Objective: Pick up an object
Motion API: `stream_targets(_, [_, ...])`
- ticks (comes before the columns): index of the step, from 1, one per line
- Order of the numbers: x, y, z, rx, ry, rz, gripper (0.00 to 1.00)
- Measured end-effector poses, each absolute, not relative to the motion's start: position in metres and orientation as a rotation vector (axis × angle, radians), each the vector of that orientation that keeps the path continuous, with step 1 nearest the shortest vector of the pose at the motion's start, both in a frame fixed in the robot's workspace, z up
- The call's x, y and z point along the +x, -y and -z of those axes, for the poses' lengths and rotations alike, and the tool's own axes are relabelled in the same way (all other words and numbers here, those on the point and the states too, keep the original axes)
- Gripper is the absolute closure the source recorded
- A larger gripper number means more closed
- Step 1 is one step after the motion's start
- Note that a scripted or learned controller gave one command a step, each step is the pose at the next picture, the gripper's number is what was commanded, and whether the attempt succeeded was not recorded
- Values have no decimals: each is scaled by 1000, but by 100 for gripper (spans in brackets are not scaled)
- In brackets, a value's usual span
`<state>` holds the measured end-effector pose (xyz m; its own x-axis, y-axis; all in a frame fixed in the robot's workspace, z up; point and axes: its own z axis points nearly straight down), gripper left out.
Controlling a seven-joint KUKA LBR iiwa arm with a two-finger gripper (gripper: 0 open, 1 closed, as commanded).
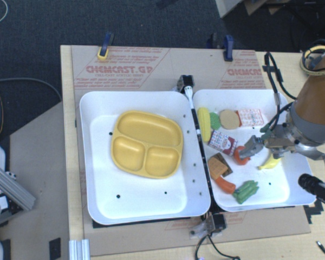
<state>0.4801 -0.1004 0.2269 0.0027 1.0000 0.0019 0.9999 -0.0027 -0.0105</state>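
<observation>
Here the gripper (253, 147) hangs low over the middle of the right bin (279, 194), its tip right at a small red piece (240, 155); whether it grips anything I cannot tell. Toy foods crowd the bin's left half: a corn cob (205, 123), a round cookie (229, 119), a red-and-white packet (221, 141), a brown block (219, 167), a carrot (224, 184) and a green pod (245, 190) near the front edge. A banana (270, 163) lies just right of the gripper. The near right corner offers open floor. The left bin (97, 145) holds a yellow divided plate (147, 143).
</observation>
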Motion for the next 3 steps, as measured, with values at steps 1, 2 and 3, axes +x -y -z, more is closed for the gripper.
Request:
stream_targets(1, [482,100,-231,-2221,2221,0,0])
stream_targets(2, [484,98,-168,-2216,2215,-7,0])
stream_targets(3, [478,101,-123,-2218,2214,-6,0])
